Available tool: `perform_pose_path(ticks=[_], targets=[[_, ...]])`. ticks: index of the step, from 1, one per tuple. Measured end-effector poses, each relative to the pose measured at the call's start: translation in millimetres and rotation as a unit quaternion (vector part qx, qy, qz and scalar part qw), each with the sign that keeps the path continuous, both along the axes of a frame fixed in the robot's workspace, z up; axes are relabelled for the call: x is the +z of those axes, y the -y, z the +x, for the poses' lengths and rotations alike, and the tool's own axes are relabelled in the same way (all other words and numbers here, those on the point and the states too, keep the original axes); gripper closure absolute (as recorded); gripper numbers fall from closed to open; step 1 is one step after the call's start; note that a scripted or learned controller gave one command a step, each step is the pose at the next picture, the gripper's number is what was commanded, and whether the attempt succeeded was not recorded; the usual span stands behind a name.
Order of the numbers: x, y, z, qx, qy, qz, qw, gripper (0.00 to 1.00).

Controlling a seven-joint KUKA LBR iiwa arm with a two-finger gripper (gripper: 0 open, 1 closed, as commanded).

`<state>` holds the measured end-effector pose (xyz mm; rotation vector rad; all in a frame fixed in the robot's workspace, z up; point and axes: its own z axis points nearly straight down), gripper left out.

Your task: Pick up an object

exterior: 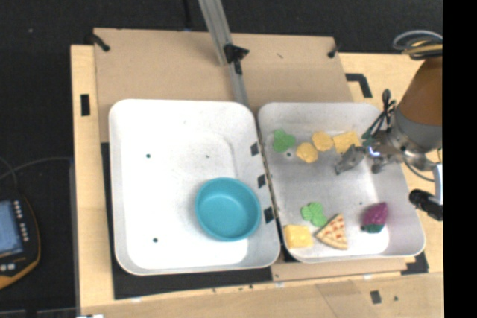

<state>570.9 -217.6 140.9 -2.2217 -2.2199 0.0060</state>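
Tan bench top (pixel 86 160) sits on dark floor, carrying two shallow white bins side by side, with a grey pole (pixel 212 11) slanting in from 12 o'clock.

Left bin (pixel 149 138): one blue bowl (pixel 227 208) toward its 5 o'clock corner, upright, near the wall shared with the other bin.

Right bin (pixel 402 234): all the small items.
- green piece (pixel 283 141) at 10 o'clock
- three yellow pieces in a loose row along the 12 o'clock side: one (pixel 306 153), one (pixel 322 140), one (pixel 346 140), close together, the last just beside the gripper
- second green piece (pixel 314 214) at 6 o'clock, touching or nearly touching a yellow block (pixel 297 236) below it
- pizza slice toy (pixel 332 231) just beside that block, at 6 o'clock
- purple item (pixel 375 216) at 4 o'clock, apart from the rest

Arm (pixel 425 97) comes in from 3 o'clock, orange band visible above the wrist. Gripper (pixel 361 159) is down over the right bin's 2 o'clock area; fingers look spread apart, tips pointing toward 9 o'clock, nothing visible between them. Nearest object is the rightmost yellow piece; can't confirm contact.
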Motion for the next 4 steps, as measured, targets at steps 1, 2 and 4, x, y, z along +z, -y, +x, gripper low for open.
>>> perform_pose_path(ticks=[1, 2, 4], targets=[[14, 1, 2, -0.001, 0.004, -0.0001, 1.0000, 1.00], [64, 9, -1, 0.000, 0.005, -0.0002, 1.0000, 1.00], [75, -40, 4, 0.004, 0.003, 0.0013, 1.0000, 1.00]])
